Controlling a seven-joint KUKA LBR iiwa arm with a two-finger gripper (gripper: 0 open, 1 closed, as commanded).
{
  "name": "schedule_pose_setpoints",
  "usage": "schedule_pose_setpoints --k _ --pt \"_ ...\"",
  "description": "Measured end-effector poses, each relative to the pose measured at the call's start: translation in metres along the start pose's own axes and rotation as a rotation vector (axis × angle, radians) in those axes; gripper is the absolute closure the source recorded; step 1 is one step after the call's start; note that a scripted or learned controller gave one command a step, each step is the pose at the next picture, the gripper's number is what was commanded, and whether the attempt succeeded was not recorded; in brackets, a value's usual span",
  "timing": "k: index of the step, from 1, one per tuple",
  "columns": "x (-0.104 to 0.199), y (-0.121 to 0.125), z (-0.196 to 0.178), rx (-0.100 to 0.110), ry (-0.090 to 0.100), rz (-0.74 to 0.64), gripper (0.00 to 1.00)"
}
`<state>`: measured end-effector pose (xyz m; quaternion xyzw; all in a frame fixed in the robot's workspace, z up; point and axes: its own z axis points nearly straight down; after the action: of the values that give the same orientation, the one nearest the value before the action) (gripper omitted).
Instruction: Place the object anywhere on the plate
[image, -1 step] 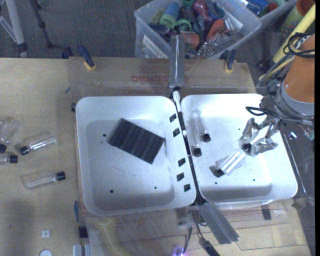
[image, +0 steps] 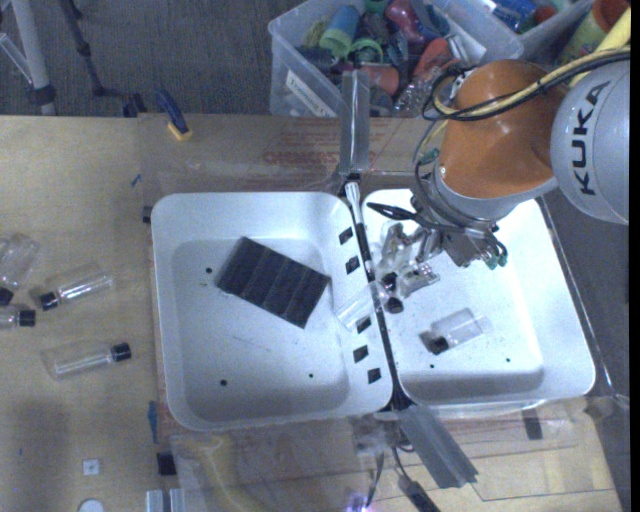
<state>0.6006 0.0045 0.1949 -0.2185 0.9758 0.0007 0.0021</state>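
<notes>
Nearest, a clear vial (image: 452, 330) lies loose on the right bin (image: 560, 340) floor. The dark ribbed plate (image: 274, 281) in the left bin (image: 190, 360) carries nothing. Farther back, the tool (image: 405, 262) hovers; its grip cannot be told. Placement remains undone.

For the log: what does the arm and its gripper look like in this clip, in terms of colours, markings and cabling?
The grey KUKA arm has black KUKA lettering on its shell and a glossy orange band above the wrist. Yellow and black cables loop over the band. Below sits a metallic silver two-finger gripper with exposed hardware.
</notes>
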Motion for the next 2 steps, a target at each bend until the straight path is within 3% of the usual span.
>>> schedule_pose_setpoints --k 1,2 --pt "-0.074 0.060 0.099 0.001 -0.006 0.211 1.00" --pt "-0.096 0.046 0.009 0.001 -0.005 -0.197 1.00"
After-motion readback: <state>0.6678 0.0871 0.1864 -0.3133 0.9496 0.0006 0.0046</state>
